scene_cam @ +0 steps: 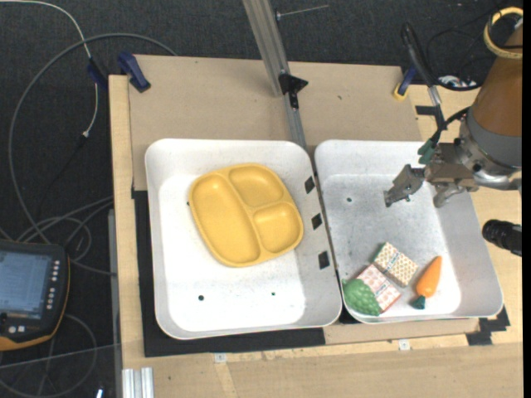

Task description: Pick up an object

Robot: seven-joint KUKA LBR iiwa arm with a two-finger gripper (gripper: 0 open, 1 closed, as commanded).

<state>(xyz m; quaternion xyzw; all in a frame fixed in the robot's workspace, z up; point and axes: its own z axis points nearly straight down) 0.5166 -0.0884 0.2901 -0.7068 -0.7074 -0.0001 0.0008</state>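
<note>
Carrot toy (428, 278) lies by my right bin's (357, 168) front edge beside two patterned blocks (387, 275) and a green toy (359, 297); yellow divided plate (245, 214) fills the left bin (166, 222). Claw (421, 189) hovers spread, nothing gripped.

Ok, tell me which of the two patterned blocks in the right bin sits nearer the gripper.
The upper block, beside the carrot. The other block lies lower, against the green toy.

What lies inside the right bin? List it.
Right bin: a carrot, two patterned blocks, a green toy partly hidden beneath one block. The gripper hovers above.
</note>
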